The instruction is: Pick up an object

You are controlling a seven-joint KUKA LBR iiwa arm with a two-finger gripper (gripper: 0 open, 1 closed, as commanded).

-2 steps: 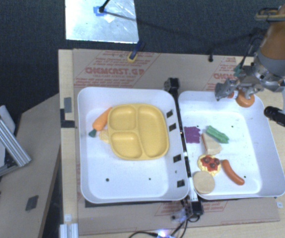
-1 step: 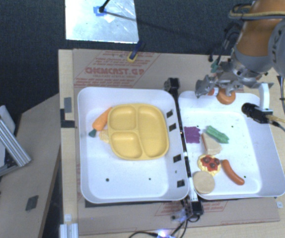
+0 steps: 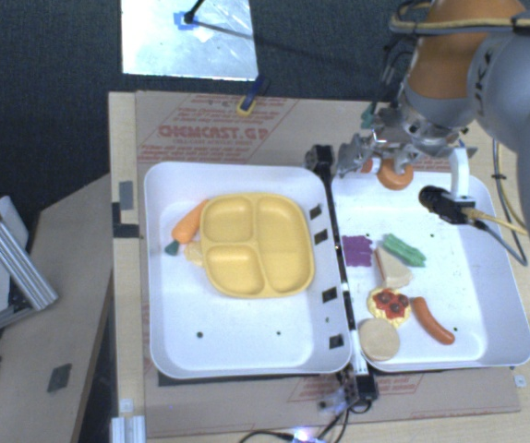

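End effector (image 3: pixel 379 158) sits over the far edge of the right bin (image 3: pixel 487 275), just right of the divider between the two bins. An orange round object (image 3: pixel 395 175) shows directly under it, by the bin's far wall. Can't tell whether the object is gripped or just lying beneath, and whether the tool is released or clenched can't be told either.

Landmark: the yellow divided plate (image 3: pixel 254 245) in the left bin (image 3: pixel 182 340).
- Toy carrot (image 3: pixel 188 221): touching the plate's left rim, tilted, green tip toward the near-left.
- Purple piece (image 3: pixel 357 250): right of the plate, just across the divider.
- Green piece (image 3: pixel 403 248): further right, beside the purple one.
- Beige wedge (image 3: pixel 392 269): just below the green piece.
- Pizza slice toy (image 3: pixel 390 304): right of the plate's near corner, below the wedge.
- Red sausage (image 3: pixel 431 320): right of the pizza, lying diagonally.
- Tan round disc (image 3: pixel 379 339): near-right of the plate, at the right bin's near-left corner, touching the pizza's edge.

Both bins sit on cardboard (image 3: pixel 219 127) on the counter.
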